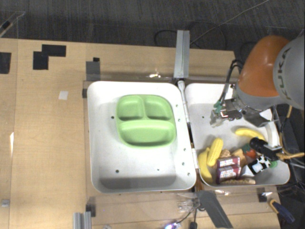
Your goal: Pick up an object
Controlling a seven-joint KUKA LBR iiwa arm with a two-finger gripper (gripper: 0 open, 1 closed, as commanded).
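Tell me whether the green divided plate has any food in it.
Empty. The green divided plate in the left bin shows bare compartments.

arm's gripper (220, 114) hanging over the right bin (200, 99), green tray (145, 119) in the left bin (102, 142), banana (249, 133) and corn cob (215, 149) (among clutter) below

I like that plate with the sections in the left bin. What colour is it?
The plate is light green, seen in the camera view.
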